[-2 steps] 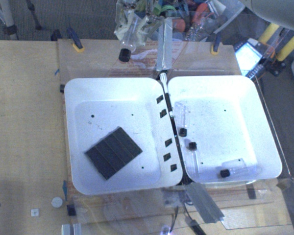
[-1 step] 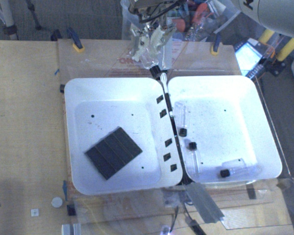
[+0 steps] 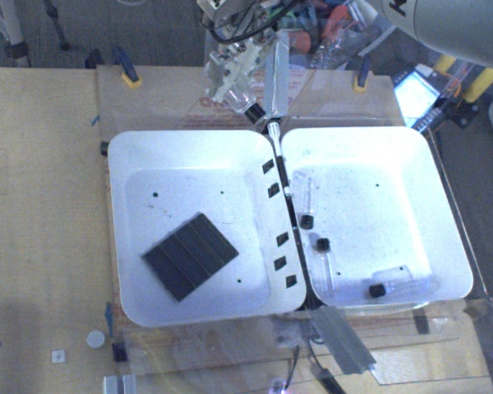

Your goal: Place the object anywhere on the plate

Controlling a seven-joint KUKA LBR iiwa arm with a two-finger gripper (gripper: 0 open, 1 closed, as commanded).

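Note:
A dark grey ribbed square plate point(image 3: 191, 255) lies flat in the left bin point(image 3: 131, 220), turned like a diamond. In the right bin point(image 3: 427, 212) lie three clear tubes with black caps: one point(image 3: 304, 199) close to the divider, a second point(image 3: 323, 261) just below it, and a third point(image 3: 398, 286) near the front right corner. My gripper point(image 3: 230, 80) hangs high beyond the back rim of the bins, above the bench near the divider's far end, well away from the plate and the tubes. Cables and glare blur whatever lies between its tips.
A black-marked divider ridge point(image 3: 281, 220) separates the two bins. The grey arm point(image 3: 444, 6) crosses the top right corner. Cables and clutter point(image 3: 312, 15) crowd the back. Clamps point(image 3: 130, 74) sit on the bench's rear edge.

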